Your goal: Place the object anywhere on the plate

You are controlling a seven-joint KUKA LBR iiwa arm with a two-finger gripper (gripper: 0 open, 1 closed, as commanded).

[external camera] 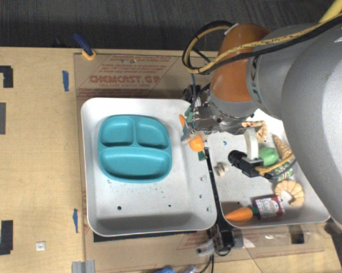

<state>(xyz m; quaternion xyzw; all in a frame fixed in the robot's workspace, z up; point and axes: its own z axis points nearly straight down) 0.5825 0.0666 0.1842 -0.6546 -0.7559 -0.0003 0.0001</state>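
Note:
The teal divided plate (135,148) lies in the left white bin (97,209), toward its upper left. My gripper (194,132) hangs over the divider between the two bins, just right of the plate. It is shut on a small orange object (197,143), which sticks out below the fingers, and an orange tip of it shows to their upper left. The object is over the bins' shared edge, apart from the plate.
The right bin (316,212) holds a carrot (239,214), a small red-labelled bottle (267,206), a croissant (290,190), a green item (268,155), a cone-like piece (282,146) and a small beige bit (220,168). My large grey arm covers that bin's upper right.

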